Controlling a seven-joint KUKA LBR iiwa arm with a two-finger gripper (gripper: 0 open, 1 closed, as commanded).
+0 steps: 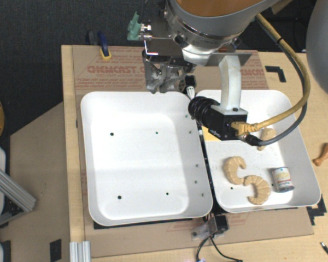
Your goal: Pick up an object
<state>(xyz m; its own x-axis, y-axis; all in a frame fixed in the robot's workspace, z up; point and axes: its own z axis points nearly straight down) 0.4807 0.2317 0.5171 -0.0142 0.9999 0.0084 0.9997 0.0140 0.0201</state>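
Brown board (76, 201) printed with faded red lettering covers your bench, and two shallow, glossy white bins with rounded corners sit on it side by side. Take the right bin (295, 146) as your reference. The left bin (136, 162) touches its left wall and has a smooth floor marked by a few small dark dots.

Your gripper (165, 83), dull grey metal under the arm's broad orange and grey body, hangs just beyond the right bin's far left corner, over the left bin's far rim. You cannot tell from this slant whether it is apart or together, and nothing shows in its grasp.

Your pickable things lie in the right bin's near half. A tan, matt, crescent-shaped croissant (235, 169) lies near the middle. A second croissant (258, 189), ridged and curled, lies just beside it toward the near wall. A small cylindrical tin (282, 179) with a pale label stands upright close to the second croissant, toward the bin's right wall. A pale lumpy piece (268, 134) lies farther back, partly hidden.
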